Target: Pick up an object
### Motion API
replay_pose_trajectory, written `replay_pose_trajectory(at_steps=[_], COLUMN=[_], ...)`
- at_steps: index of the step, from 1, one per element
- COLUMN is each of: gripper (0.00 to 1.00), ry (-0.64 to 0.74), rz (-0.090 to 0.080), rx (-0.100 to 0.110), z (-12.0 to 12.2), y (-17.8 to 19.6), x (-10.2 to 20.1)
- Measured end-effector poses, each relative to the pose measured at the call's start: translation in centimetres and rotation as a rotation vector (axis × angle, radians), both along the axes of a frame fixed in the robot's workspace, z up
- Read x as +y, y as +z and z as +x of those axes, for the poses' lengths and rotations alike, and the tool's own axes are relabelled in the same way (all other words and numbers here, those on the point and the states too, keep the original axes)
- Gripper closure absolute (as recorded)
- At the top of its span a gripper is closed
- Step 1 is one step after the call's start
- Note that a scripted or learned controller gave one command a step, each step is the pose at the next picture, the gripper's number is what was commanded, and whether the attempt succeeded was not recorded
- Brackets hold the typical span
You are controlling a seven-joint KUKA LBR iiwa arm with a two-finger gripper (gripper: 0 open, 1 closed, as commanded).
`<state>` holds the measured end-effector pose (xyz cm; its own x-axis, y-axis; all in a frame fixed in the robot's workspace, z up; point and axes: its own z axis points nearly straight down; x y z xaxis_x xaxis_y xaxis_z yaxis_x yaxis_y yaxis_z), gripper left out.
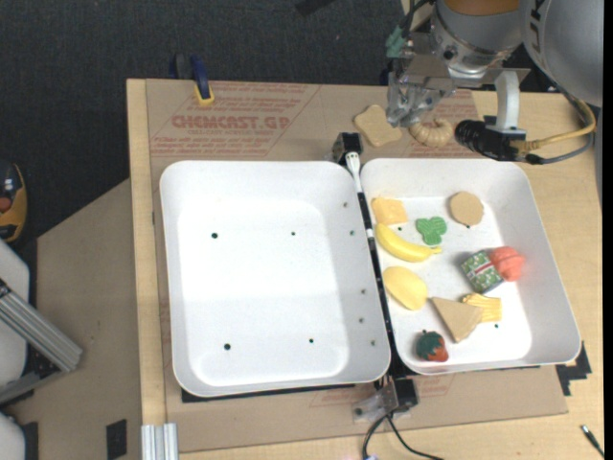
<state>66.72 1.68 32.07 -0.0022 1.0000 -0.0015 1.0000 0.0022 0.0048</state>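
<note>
Cardboard (pixel 115 286) covers the bench under two white bins side by side — the left bin (pixel 192 353) at lower centre, the right bin (pixel 546 295) at lower right holding all the toy food. Nearest in that bin lies a strawberry (pixel 432 346), then a tan wedge (pixel 454 317) touching a yellow piece (pixel 484 307), with a lemon (pixel 405 287) to their left. Further back sit a green box (pixel 480 270) against a red fruit (pixel 510 263), a banana (pixel 404 245), a green sprig (pixel 431 228), a cheese square (pixel 389 210) and a round cookie (pixel 466 209). Beyond the bin's far rim, on the cardboard, lie a tan cracker (pixel 375 126) and a pale ring (pixel 430 132). Gripper (pixel 412 115) hangs at the upper right just between those two — whether its jaws are spread or closed cannot be told.
</note>
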Motion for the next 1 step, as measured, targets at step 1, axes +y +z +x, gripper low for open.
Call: replay_pose_trajectory(at_steps=[1], gripper=[1.00], ry=[-0.015], rz=[-0.006], rx=[0.001], z=[-0.21], y=[-1.16], x=[-19.37])
